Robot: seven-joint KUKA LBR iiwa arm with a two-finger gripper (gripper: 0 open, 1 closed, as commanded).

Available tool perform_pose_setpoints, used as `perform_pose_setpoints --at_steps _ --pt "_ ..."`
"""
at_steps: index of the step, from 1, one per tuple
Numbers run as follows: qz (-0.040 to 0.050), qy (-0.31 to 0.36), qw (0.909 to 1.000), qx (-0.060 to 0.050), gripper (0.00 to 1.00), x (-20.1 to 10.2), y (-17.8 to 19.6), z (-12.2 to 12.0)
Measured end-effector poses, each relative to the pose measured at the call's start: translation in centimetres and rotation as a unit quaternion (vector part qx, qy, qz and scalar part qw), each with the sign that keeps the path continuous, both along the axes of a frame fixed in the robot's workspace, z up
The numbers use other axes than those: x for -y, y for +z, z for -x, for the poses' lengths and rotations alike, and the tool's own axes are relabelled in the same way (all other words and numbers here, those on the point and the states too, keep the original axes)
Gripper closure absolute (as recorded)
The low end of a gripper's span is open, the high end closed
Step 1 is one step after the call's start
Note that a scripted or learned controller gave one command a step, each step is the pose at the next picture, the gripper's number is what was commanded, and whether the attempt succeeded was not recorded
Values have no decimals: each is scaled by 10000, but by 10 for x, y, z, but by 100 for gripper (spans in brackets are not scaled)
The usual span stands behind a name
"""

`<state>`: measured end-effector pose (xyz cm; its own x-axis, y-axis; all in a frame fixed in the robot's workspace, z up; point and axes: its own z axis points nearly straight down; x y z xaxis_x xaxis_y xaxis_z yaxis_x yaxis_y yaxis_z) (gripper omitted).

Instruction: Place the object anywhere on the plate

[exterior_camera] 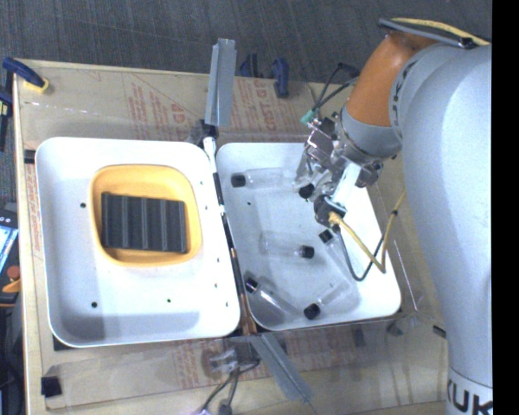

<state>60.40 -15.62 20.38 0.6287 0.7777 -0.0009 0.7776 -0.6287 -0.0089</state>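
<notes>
A yellow plate (144, 177) with rounded corners lies in the left bin (62, 240). A dark ridged rectangular object (144, 223) rests flat on the middle of the plate. My gripper (318, 199) hangs over the upper middle of the right bin (376, 279), well to the right of the plate. It points down toward the bin floor. Several clear pieces with black caps lie below and around it, and I cannot make out anything held in it.
Clear capped pieces are scattered in the right bin: one (239, 180) at the upper left, one (307, 252) in the middle, two (258, 290) (313, 310) near the front wall. A yellow cable (363, 253) loops from the wrist. Clamps (281, 74) sit on the bench's far edge.
</notes>
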Motion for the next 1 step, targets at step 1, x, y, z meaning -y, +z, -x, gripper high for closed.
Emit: perform_pose_setpoints --at_steps 1 --pt "17 -89 10000 11 100 -93 9 -23"
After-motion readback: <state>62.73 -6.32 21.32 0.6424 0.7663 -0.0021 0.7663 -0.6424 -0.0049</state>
